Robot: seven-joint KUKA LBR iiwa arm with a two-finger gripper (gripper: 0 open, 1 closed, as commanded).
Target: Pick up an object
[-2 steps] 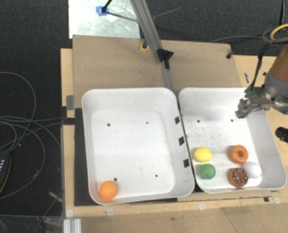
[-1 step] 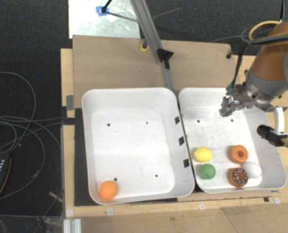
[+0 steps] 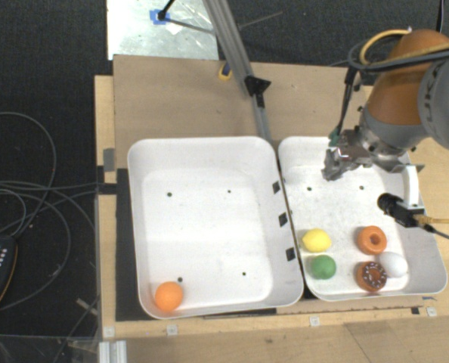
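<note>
Five objects clustered in right bin (image 3: 300, 157) front | gripper (image 3: 335, 166) above rear, apart from them | finger state unclear

- A robotics lab: a grey industrial arm with an orange band (image 3: 417, 82) over a plywood bench (image 3: 171, 97).
- Loose black cables (image 3: 28, 195) trail across dark carpet (image 3: 35, 51).
- Two shallow white plastic bins (image 3: 202, 153) sit side by side.

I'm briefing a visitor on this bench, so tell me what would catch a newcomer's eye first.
The grey arm with its orange band reaches in from the right, its hand over the far part of the right bin. A bright cluster sits at that bin's near end: yellow ball, green ball, orange ring, chocolate donut, white ball. A lone orange ball rests in the left bin's near corner.
</note>
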